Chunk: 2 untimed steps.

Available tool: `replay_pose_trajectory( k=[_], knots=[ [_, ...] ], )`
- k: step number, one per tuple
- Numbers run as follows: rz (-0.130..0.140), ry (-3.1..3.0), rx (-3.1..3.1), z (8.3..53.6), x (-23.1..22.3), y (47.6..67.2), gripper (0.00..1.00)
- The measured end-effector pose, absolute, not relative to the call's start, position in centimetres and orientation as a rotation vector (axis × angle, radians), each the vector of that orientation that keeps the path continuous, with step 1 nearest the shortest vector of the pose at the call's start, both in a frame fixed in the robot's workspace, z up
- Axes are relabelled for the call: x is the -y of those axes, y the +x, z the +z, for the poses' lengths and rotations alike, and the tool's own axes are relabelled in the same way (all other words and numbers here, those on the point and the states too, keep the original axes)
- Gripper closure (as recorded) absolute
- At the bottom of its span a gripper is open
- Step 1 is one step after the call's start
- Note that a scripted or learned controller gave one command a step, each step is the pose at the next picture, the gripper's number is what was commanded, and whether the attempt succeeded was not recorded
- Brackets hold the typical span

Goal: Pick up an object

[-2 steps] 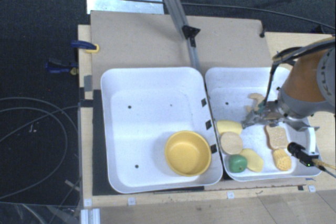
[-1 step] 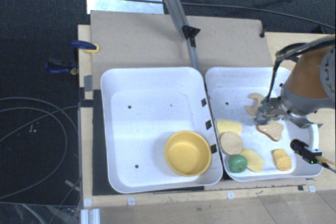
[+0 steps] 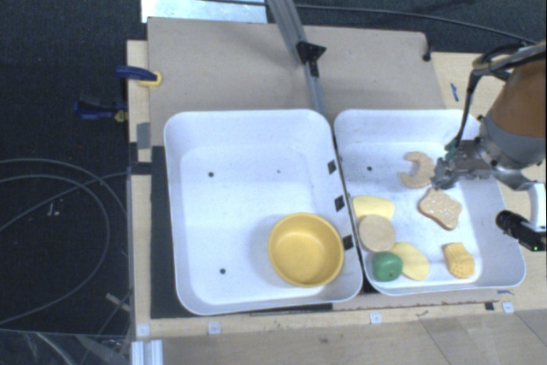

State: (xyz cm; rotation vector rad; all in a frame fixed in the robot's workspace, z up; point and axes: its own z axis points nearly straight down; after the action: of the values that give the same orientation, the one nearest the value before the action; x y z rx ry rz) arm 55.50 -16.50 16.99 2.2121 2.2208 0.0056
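My gripper (image 3: 444, 174) hangs low in the right bin (image 3: 376, 128), between a tan curved cookie piece (image 3: 416, 168) on its left and a slice of toast (image 3: 439, 208) just below it. Nothing shows between the fingers. Other pieces lie along the right bin's near side: a pale yellow wedge (image 3: 373, 206), a tan round disc (image 3: 376, 232), a green ball (image 3: 387, 266), a yellow lemon-like piece (image 3: 413, 261) and a yellow corn piece (image 3: 460, 260). A yellow bowl (image 3: 306, 248) sits in the left bin (image 3: 214, 141).
A grey pole (image 3: 282, 4) slants from the top down to the wall between the bins. The arm's orange band (image 3: 523, 103) sits above the right bin's far right edge. A blue clamp (image 3: 137, 76) grips the bench's left edge.
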Motion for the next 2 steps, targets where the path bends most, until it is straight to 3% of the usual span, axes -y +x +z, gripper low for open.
replay_pose_trajectory(
  k=[2],
  knots=[
    [0.005, 2.211, -2.222, 28.3, 17.5, 56.0, 1.0]
  ],
)
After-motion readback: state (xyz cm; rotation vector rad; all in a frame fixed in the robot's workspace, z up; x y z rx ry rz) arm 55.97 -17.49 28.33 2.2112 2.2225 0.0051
